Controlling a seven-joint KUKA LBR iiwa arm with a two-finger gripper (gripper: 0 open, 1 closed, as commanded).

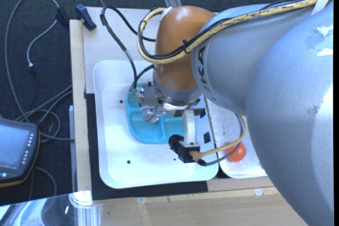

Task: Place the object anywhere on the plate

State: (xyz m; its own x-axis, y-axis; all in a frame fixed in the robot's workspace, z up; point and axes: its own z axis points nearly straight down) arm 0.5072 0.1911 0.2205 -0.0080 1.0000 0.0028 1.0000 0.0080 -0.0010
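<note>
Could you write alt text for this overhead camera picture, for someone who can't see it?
A large grey robot arm with an orange band reaches from the right, its gripper low over a blue plate in the left white bin. A small orange object lies in the right bin.

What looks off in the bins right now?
An orange ball lies in the right bin, apart from the blue plate in the left bin. The gripper sits low over the plate. Nothing looks spilled or damaged.
</note>
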